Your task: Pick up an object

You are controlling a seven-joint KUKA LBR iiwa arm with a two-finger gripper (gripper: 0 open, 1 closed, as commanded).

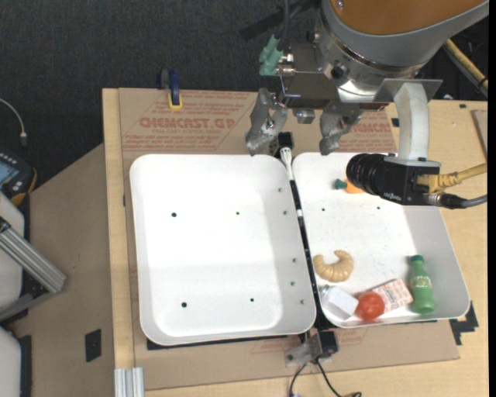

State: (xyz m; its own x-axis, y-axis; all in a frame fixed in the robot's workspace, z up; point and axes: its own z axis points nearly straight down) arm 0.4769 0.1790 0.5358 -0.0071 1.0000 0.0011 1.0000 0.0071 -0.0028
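Red tomato (glossy), right bin

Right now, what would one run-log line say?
gripper: open, holding nothing, above bins' far edge | right bin: croissant, green bottle, tomato | pick not started

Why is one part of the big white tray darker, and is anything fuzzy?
In the camera view, a soft grey shadow covers the near half of the left bin; the far half is brightly lit. The arm's orange band, closest to the camera, looks blurry, while the croissant and green bottle are sharp.
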